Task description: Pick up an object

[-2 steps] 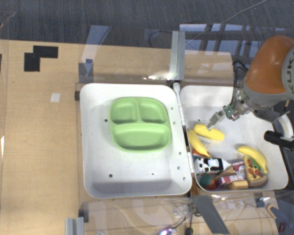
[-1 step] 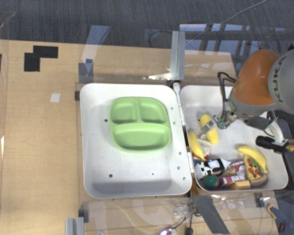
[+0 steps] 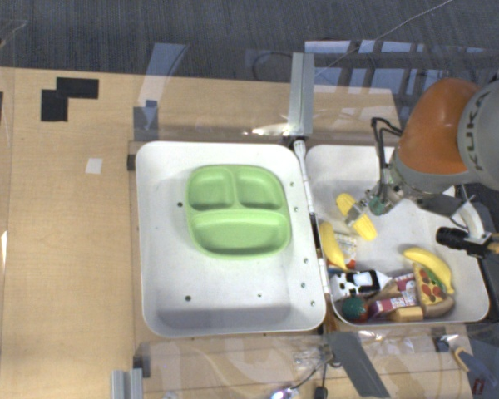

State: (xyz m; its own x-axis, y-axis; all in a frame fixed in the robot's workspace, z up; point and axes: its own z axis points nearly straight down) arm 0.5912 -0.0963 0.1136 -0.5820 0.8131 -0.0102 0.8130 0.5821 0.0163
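Faintly, "KU" lettering on arm (image 3: 482, 131), jaws' state unclear, above corn cob (image 3: 355, 215)

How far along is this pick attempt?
Done: the hand is down in the right bin, at a yellow toy. In hand: closing on it, though the grip is unclear. Left: lifting it; it looks still on the bin floor. The green tray sits untouched.

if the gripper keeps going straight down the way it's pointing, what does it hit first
Most likely the small yellow piece in the right bin. The gripper points down and left at it, right beside it. Depth is hard to judge from above, so contact can't be confirmed.
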